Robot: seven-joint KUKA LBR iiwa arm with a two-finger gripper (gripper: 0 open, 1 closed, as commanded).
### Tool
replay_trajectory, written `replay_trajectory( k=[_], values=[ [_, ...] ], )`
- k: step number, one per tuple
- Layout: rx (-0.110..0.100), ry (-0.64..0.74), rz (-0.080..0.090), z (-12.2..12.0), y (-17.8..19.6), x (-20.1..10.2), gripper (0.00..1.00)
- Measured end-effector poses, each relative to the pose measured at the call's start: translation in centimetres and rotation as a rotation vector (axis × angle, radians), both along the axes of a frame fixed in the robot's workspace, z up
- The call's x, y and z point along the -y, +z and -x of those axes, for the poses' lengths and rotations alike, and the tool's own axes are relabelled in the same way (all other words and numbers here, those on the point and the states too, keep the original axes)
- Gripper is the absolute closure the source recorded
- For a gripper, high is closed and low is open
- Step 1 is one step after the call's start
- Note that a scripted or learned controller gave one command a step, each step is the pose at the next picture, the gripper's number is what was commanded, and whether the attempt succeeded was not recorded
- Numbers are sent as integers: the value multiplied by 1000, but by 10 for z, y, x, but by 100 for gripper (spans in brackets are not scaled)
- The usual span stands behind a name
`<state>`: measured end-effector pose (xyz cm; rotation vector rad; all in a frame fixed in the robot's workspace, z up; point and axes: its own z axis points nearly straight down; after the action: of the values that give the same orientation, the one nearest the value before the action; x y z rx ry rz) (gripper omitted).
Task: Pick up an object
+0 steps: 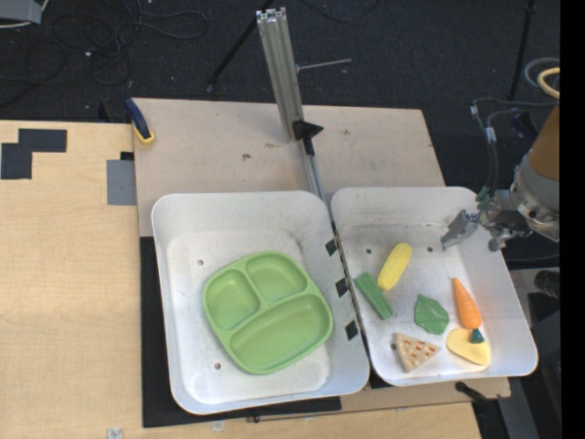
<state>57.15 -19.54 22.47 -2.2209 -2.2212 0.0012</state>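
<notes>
The right bin [366,210] holds several toy foods: a yellow corn cob [395,265], a green pod [374,295], a green leafy piece [431,314], an orange carrot [467,303], a pizza slice [416,350] and a yellow piece with a teal bit [469,347]. My gripper [477,235] hangs over the bin's upper right part, above and to the right of the corn and above the carrot. Its two grey fingers stand apart, open, with nothing between them.
The left bin [183,245] carries a green divided plate [267,311]. A metal post [281,71] rises behind the bins, with a rod running down to the gap between them. A blue-and-yellow tool [140,122] lies on the bench's far left corner.
</notes>
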Motion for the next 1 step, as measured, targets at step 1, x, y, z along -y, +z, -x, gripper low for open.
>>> replay_trajectory(
  k=[1],
  values=[
    [-6,-1,-2,10,-56,2,0]
  ],
)
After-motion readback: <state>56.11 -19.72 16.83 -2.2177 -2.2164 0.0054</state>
